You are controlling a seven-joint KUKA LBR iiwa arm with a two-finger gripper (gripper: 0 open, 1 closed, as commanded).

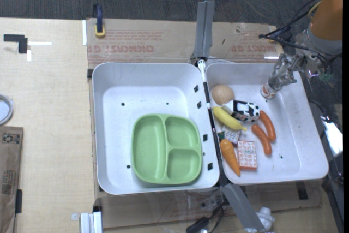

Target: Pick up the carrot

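Gripper (268, 90) hangs over the right white bin's (305, 139) far edge, grip state unclear, well away from the tapered orange carrot (229, 156) wedged against the near-left wall.

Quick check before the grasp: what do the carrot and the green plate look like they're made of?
Carrot: probably moulded plastic toy food, judging by its even orange colour and smooth surface; rubber is possible. Green plate: likely hard plastic with a satin finish, one flat pale green, with rounded moulded dividers making three compartments.
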